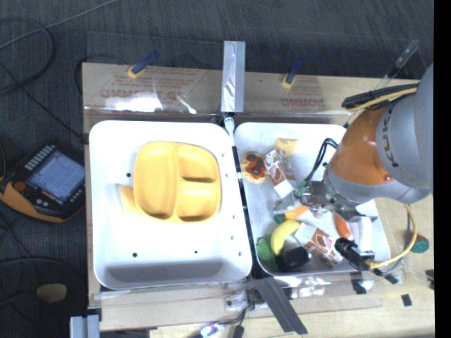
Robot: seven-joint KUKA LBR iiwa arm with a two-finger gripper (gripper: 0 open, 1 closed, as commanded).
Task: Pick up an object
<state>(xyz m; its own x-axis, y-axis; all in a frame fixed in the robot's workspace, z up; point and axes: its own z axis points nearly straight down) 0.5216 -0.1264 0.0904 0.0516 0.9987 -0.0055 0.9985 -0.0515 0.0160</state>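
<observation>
The right bin (246, 146) holds a clutter of toy food. A yellow banana (282, 234) lies near its front, with a black object (292, 259) and a green piece (264, 248) beside it. A small orange carrot (297, 213) sits just above the banana. My gripper (296, 201) hangs low over the middle of this bin, right by the carrot, under the orange wrist band (356, 153). A brown printed packet (323, 243) lies in front of the wrist. At the back are a pizza slice (254, 166), a brown wrapper (275, 165) and a pale yellow wedge (285, 145).
The left bin (113, 259) holds a yellow divided tray (176, 180). A metal post (233, 76) stands behind the wall between the bins. Cables (394, 255) trail off the bench at the right. A handheld controller (46, 182) lies on the floor at the left.
</observation>
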